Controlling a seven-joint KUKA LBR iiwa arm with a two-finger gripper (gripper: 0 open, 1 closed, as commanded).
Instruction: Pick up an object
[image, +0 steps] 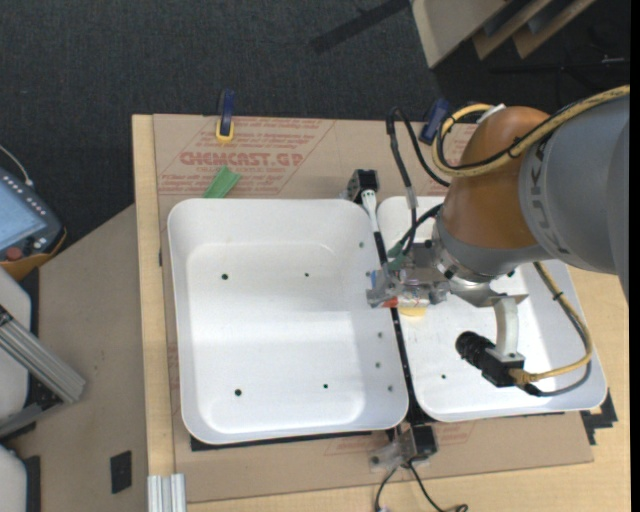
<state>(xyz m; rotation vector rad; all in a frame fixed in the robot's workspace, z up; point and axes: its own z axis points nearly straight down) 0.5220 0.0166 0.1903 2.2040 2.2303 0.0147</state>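
I'm low over the right bin (560, 395), hard against its left wall, next to the divider between the two bins. My gripper (403, 296) is under the wrist, and I can't tell its state from this angle: the wrist hides most of it.

Target is most likely the small pale yellow object (413, 311) on the right bin floor, just beside and slightly below my tip. It may be touching the gripper, but I can't see it held. No grasp confirmed.

The left bin (270, 310) shows bare white floor with a few dark dots.

How I'd do this step well:
- Centre over the yellow object before closing. It sits close to the bin wall, so an off-centre close will probably push it into the edge rather than capture it.
- Keep one finger clear of the wall; a jam against the rim looks like the main risk.
- Go down until nearly at the floor, close slowly, then lift straight up.
- Check the object rises with me before moving away.
- The black cable (487, 360) hangs just right of me; keep it out of the close.
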